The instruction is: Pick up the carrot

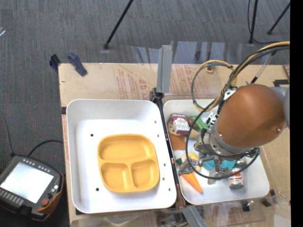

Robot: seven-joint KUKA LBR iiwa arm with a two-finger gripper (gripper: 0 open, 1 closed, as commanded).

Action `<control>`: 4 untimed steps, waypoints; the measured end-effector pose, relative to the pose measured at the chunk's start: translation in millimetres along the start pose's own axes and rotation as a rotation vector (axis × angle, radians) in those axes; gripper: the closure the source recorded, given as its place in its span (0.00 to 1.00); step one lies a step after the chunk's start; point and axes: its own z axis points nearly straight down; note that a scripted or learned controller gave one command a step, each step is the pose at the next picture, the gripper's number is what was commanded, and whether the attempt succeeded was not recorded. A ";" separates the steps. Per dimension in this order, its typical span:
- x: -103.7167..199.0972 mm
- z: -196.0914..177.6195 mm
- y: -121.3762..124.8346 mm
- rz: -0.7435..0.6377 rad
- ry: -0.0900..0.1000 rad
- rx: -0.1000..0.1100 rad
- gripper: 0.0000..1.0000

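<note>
Nearest item: one carrot (pixel 192 181), orange, lying at a slant near the front left corner of the right bin (pixel 261 187), tip toward the near right, apart from the bin's front wall. Item: one tool (pixel 208 163), mostly hidden beneath the arm's orange wrist housing (pixel 251 117); how far it stands open cannot be told, and nothing is seen held in it. It hangs low over the bin's middle, just beyond and to the right of the carrot. Step in hand, by judgement: the approach, grasp not yet made. Next move calls for a short shift toward the near left to centre over the carrot, a turn of the wrist to cross its long axis, then a descent. Further contents of the right bin: one small purple-and-white packet (pixel 180 124) at the far left; one small can with red label (pixel 236 179) at the near right; one green piece (pixel 202 123) and one teal piece (pixel 228 165), both partly covered and unidentified. Left bin (pixel 80 112): one yellow tray (pixel 128 162) of three compartments. Counter (pixel 113 82): two white bins side by side. Floor, near left: one handheld controller (pixel 28 186) with screen.
</note>
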 end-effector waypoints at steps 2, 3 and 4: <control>-5.8 0.0 5.2 -0.325 -0.001 0.001 0.00; -5.8 0.0 5.2 -0.325 -0.001 0.001 0.00; 3.0 0.2 2.2 -0.451 -0.002 0.001 0.00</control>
